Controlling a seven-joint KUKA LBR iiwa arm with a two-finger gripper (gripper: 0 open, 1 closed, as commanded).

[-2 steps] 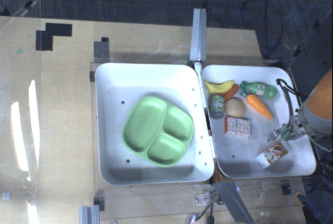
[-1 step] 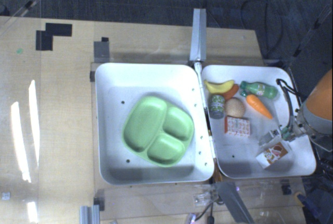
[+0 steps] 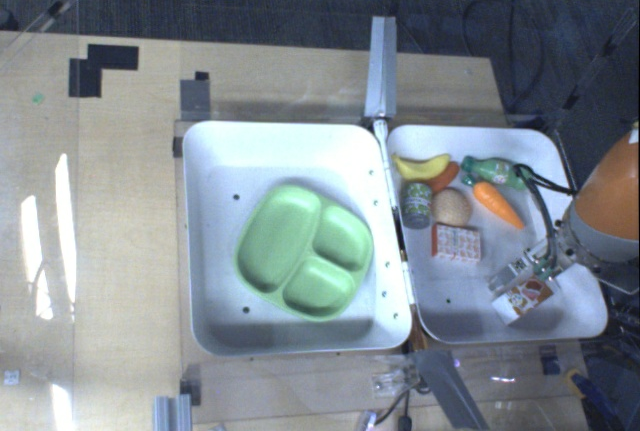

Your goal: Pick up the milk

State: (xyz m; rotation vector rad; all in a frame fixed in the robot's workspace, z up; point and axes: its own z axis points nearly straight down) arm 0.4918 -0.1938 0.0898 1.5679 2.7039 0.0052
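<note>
We see the tool [image 3: 528, 271] low in the right bin [image 3: 580, 324], right above the milk [image 3: 524, 299]; if it pinches the milk we cannot tell. Beyond the milk lie a box [image 3: 456, 242], a carrot [image 3: 497, 203] and a banana [image 3: 422, 165].

My arm [image 3: 612, 204] is cut off by the frame's right edge, so just its orange band and grey wrist show. My gripper [image 3: 528, 274] overlaps the top of the milk [image 3: 525, 299] at lower right, hiding the finger gap. The print on the milk is too small to read.
</note>
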